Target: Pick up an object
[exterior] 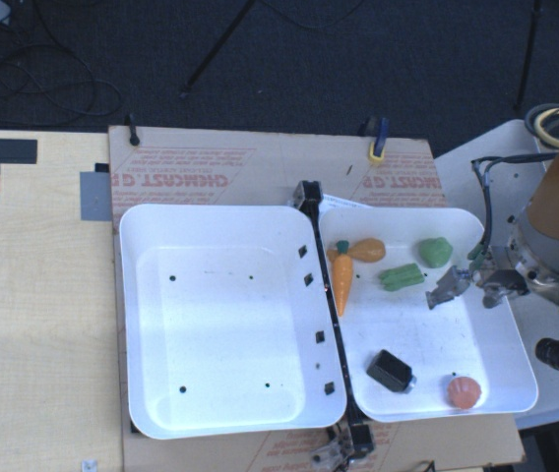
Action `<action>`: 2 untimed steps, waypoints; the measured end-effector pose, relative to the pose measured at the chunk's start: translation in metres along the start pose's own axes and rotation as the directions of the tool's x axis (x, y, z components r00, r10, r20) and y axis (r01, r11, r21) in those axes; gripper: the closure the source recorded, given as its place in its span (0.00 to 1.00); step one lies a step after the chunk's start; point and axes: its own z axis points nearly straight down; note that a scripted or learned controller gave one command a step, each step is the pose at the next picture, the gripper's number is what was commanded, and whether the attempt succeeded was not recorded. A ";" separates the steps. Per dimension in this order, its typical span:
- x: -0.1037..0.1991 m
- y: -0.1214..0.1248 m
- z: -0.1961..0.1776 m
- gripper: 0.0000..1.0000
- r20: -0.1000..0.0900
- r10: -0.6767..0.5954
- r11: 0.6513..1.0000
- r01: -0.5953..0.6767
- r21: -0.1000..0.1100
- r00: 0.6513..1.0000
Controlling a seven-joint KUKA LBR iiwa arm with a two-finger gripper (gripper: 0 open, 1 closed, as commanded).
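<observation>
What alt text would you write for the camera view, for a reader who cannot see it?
A gripper hangs over the right bin, which holds a carrot, an orange piece, two green pieces, a black block and a pink ball. The left bin sits beside it.

One fixed overhead camera looks down slantwise on both bins point(132, 264).

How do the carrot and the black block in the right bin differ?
The carrot is orange with a green top, long and tapered; the black block is dark, short and boxy. The carrot lies against the divider at the bin's left; the black block sits nearer the front edge, clear of other items. Both rest in the right bin, untouched.
</observation>
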 end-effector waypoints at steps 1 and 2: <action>0.091 -0.031 -0.077 0.00 -0.002 -0.007 1.000 0.007 -0.002 1.000; 0.177 -0.020 -0.193 0.00 -0.002 -0.010 1.000 0.010 -0.011 1.000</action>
